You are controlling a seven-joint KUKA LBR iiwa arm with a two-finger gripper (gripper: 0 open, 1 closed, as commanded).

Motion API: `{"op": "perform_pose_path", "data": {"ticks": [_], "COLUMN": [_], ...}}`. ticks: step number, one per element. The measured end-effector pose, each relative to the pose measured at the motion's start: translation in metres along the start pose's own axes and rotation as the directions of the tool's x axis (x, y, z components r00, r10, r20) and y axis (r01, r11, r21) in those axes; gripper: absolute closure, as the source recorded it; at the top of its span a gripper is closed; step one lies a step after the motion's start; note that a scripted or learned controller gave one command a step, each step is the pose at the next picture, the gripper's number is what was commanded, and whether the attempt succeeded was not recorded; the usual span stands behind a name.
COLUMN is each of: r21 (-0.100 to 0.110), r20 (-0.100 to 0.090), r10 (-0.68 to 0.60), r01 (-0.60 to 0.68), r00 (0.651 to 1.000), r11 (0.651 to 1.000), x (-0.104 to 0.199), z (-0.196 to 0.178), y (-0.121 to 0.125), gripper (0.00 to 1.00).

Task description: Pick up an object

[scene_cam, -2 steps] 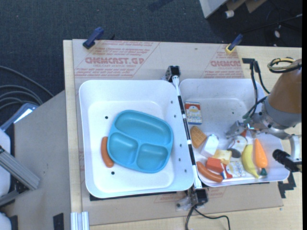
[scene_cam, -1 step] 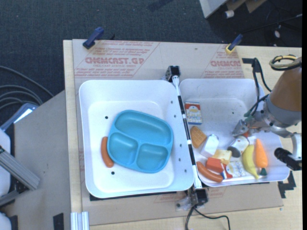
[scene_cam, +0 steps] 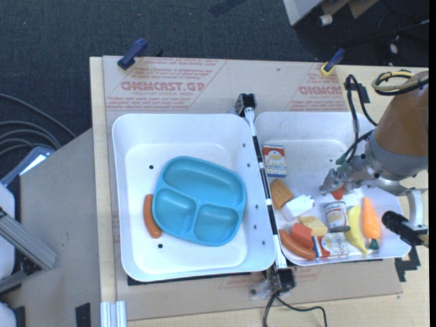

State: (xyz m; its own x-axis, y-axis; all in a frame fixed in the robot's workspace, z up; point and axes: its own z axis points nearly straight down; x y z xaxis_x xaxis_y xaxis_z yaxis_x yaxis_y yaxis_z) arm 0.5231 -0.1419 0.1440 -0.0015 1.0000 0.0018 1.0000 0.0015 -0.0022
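The right bin (scene_cam: 300, 125) holds toy food: a small carton (scene_cam: 274, 160) with a red label, a waffle-like piece (scene_cam: 280, 192), a white block (scene_cam: 298, 206), a yellow cheese piece (scene_cam: 314, 225), a red sausage (scene_cam: 298, 245), a tin can (scene_cam: 334, 216), a banana (scene_cam: 355, 229) and a carrot (scene_cam: 370, 219). My gripper (scene_cam: 338, 183) hangs low over the bin's right half, just above the can. The wrist blocks the fingertips.
The left bin (scene_cam: 129, 182) holds a blue divided plate (scene_cam: 199, 199) and an orange-red sausage (scene_cam: 151, 216) along its left side. Clamps sit between the bins at the far (scene_cam: 246, 103) and near (scene_cam: 281, 278) ends. Cables (scene_cam: 354, 94) trail by the arm.
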Motion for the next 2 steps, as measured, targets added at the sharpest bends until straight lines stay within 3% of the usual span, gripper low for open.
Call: {"op": "perform_pose_path", "data": {"ticks": [1, 2], "r21": [-0.002, -0.002], "r20": [0.001, 0.001], "r10": [0.001, 0.000], "r01": [-0.001, 0.000], "r00": [1.000, 1.000], "r11": [1.000, 1.000], "x": [0.034, 0.106], "z": [-0.073, -0.108], "y": [-0.044, -0.042], "gripper": [1.00, 1.00]}}
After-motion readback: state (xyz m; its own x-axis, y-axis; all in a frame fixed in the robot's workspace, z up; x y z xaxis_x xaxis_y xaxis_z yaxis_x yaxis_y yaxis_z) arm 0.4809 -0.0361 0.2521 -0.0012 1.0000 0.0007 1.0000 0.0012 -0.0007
